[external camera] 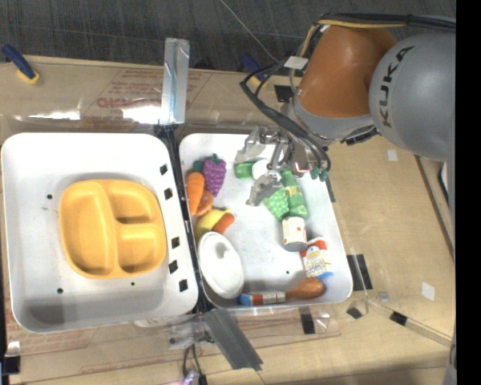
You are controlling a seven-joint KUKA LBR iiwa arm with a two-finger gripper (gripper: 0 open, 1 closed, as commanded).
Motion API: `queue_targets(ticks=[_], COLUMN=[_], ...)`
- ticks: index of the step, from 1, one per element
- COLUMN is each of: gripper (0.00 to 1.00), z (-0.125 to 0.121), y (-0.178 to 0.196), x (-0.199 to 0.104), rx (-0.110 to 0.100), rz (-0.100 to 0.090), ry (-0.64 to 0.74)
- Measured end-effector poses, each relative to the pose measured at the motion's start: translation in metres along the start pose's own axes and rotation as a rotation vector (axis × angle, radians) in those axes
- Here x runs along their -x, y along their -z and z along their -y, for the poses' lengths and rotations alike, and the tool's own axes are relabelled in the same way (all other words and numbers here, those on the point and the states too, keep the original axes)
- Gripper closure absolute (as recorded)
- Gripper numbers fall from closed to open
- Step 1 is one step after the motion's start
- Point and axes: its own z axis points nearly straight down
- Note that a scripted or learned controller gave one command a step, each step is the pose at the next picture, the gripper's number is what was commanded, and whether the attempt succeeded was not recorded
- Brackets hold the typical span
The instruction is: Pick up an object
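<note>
Green toy vegetable (pixel 287 202) lies in the right bin (pixel 337 239), just below and touching the gripper (pixel 266 167). Gripper fingers are spread, with nothing seen between them. A small green piece (pixel 244 168) sits beside the left finger. Purple grapes (pixel 214 172) and carrot (pixel 195 191) lie further left; yellow divided tray (pixel 112 225) occupies the left bin (pixel 16 215).

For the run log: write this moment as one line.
arm: over right bin | gripper: above green toy, nothing seen held | left bin: yellow tray
</note>
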Motion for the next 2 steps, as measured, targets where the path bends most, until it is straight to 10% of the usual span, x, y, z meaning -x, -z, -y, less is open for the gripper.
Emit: queue_targets(ticks=[1, 2], gripper=[0.00, 0.00], z=[0.019, 0.059], y=[-0.125, -0.098], x=[0.046, 0.049], rx=[0.002, -0.001], rz=[-0.006, 0.003], ry=[0.016, -0.060])
